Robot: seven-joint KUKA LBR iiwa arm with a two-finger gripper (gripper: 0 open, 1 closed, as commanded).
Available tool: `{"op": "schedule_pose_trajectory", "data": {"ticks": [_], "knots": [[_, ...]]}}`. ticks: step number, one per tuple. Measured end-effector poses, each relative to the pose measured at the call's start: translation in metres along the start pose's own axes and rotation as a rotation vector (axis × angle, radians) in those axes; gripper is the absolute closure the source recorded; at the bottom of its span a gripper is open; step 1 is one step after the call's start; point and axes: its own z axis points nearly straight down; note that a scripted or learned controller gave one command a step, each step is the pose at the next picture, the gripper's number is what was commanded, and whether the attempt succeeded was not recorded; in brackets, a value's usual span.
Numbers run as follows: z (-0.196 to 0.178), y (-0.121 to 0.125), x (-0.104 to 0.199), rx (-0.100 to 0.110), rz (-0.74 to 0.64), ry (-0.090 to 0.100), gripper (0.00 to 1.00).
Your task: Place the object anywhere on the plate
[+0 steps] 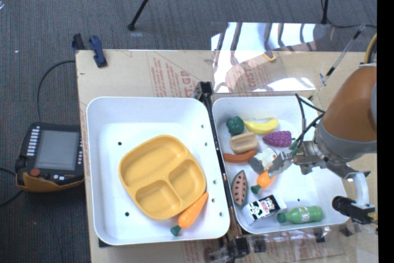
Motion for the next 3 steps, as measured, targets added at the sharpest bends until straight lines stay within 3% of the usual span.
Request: {"op": "schedule_pose_trajectory", "data": {"ticks": [3], "knots": [[0.0000, 0.0000, 0.0000, 0.000, 0.000, 0.000, 0.00]]}}
